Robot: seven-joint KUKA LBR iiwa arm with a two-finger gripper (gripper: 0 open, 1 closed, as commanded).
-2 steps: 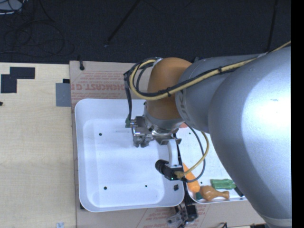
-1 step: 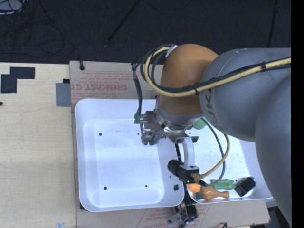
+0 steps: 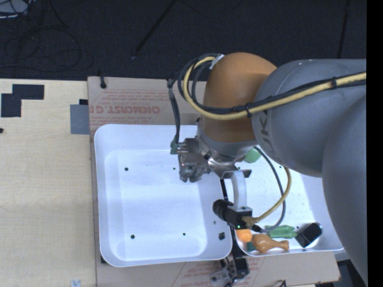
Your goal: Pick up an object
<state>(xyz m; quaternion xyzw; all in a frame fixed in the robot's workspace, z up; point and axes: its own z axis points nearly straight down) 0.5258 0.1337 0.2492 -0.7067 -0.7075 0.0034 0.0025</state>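
Two white bins sit side by side on the desk [image 3: 42,190], on a sheet of cardboard [image 3: 128,103] with red print. The gripper [image 3: 192,167] hangs over the left bin [image 3: 149,214], close to the wall that this bin shares with the right bin [image 3: 299,208]. I cannot tell if the gripper is released or clenched. All things to pick lie to the view's right of the gripper, in the right bin. Toward the near corner, well apart from the gripper, an orange piece [image 3: 242,235] touches a brown wooden piece [image 3: 269,243]. A green stick [image 3: 281,230] lies just behind them, and a black block [image 3: 308,235] is just beside it. A pale green ball [image 3: 252,155] shows near the gripper, half hidden by the arm [image 3: 311,112].
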